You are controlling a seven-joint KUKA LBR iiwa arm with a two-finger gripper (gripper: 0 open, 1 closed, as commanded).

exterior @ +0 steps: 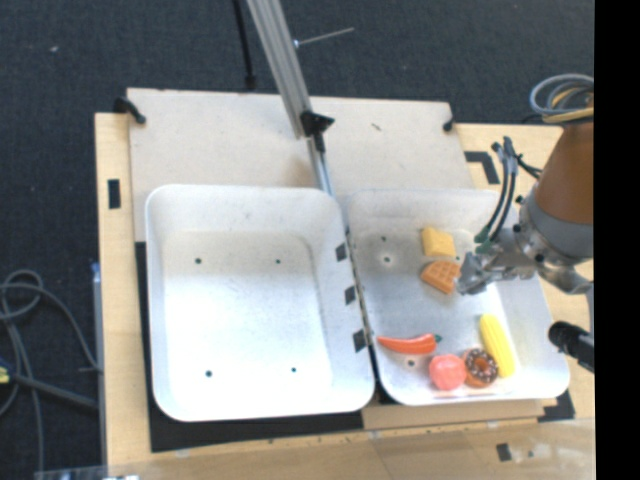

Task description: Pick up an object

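Bench (pixel 115 268), tan board, carries two shallow white bins side by side. Left bin (pixel 250 298) at 9 o'clock of centre; right bin (pixel 400 233) at 3 o'clock, all objects in it.

Arm (pixel 572 183) enters from 3 o'clock, orange band above grey wrist. Gripper (pixel 470 276) low over the right bin's middle, tip pointing toward 9 o'clock. Jaw state: cannot tell, too blurred and small.

Objects, large to small, roughly:
- red chilli (pixel 407 344), long axis 9-to-3, at 7 o'clock of the gripper, well apart.
- corn cob (pixel 497 344), long axis about 11-to-5, at 5 o'clock of the gripper, near.
- orange waffle-like piece (pixel 440 276), just beside the gripper tip at 9 o'clock; touching or not, unclear.
- yellow block (pixel 437 241), at 11 o'clock of the gripper, near.
- pink ball (pixel 448 372), bottom edge, 6 o'clock.
- doughnut (pixel 481 367), touching the ball's 3 o'clock side.

Judgement: the waffle-like piece is the likely target, lying straight ahead of the tip. Nothing seen held.
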